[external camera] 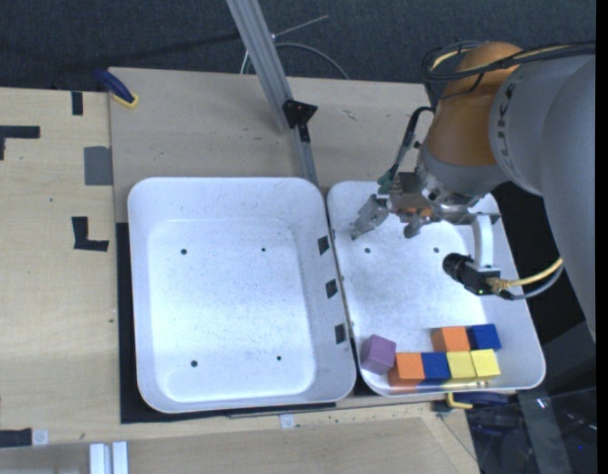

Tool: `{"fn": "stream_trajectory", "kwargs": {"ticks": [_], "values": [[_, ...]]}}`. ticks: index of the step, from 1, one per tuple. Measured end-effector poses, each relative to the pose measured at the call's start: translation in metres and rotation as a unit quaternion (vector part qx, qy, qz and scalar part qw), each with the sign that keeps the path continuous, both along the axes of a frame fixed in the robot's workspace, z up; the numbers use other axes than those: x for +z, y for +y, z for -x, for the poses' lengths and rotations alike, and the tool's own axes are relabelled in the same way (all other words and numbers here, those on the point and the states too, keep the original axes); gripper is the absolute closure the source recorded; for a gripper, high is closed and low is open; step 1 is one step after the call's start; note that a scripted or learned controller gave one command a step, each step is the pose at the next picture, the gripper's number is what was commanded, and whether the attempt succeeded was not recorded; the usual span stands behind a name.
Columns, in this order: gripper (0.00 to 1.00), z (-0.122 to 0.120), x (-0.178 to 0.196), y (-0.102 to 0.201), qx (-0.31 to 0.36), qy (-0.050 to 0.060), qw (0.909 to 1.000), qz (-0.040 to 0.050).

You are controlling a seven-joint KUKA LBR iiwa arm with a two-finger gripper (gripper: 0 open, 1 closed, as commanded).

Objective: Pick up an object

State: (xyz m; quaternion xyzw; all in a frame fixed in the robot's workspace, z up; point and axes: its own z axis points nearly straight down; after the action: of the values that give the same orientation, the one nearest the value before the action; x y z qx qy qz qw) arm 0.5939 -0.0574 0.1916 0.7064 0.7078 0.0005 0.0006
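1. Camera view: gripper [391, 221] hangs over the far end of the right bin [422, 289], fingers spread apart, nothing between them.
2. Blocks sit clustered at the bin's near end: purple block [379, 352], orange block [410, 366], blue block [435, 365], yellow blocks [473, 364]. Probably bunched against the wall.
3. Blocks lie well apart from the gripper, toward the near rim.
4. Left bin [225, 289] alongside.

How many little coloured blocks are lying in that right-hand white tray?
7, all clustered along the near edge of the right white bin: one purple, two orange, two blue, two yellow. None looks hidden.
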Motion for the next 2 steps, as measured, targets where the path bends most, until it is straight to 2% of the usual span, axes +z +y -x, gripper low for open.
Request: {"fn": "stream_trajectory", "kwargs": {"ticks": [1,2], "values": [[0.0,-0.029,0.0,0.04,0.002,0.001,1.0,-0.0011],[0.0,-0.046,0.0,0.087,0.002,0.001,1.0,-0.0011]]}}
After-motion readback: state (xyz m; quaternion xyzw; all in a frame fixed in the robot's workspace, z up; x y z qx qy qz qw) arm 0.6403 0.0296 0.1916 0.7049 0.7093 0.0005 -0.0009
